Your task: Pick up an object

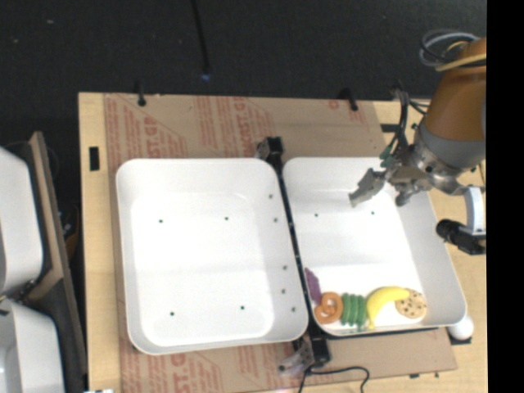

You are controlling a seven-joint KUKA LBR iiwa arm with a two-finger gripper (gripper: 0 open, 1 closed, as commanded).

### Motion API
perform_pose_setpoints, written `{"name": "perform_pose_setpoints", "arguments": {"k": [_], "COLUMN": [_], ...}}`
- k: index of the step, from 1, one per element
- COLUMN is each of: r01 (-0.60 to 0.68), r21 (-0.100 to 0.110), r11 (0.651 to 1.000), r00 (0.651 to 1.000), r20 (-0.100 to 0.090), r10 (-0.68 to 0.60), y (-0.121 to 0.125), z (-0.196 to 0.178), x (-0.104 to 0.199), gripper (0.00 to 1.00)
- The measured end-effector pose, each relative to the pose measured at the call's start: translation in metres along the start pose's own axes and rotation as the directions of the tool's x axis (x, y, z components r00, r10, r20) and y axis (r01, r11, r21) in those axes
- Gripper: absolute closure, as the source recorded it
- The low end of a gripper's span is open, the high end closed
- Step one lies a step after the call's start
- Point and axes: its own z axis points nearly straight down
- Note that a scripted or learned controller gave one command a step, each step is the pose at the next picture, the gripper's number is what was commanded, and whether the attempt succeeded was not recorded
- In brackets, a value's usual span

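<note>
The tool (370,187) hangs over the upper part of the right bin (344,244); whether it is open or closed cannot be told. Step: approach. The banana (385,299), cookie (411,305) and pretzel (329,308) lie along the bin's lower edge; the next move calls for travel toward lower frame, then descent.

A robotics lab, by the look of it — two shallow white bins (205,252) clipped side by side on a plywood counter (221,125) at centre frame, black cables trailing at the bottom edge, and a grey-and-orange industrial arm (454,129) at the right — against a dark floor.
</note>
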Motion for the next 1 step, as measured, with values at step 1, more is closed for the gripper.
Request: {"name": "perform_pose_setpoints", "arguments": {"k": [1], "r01": [0.000], "r21": [-0.001], "r11": [1.000], "r00": [1.000], "r20": [0.000], "r10": [0.000], "y": [0.0002], "z": [-0.0106], "x": [-0.0005], "gripper": [1.00]}}
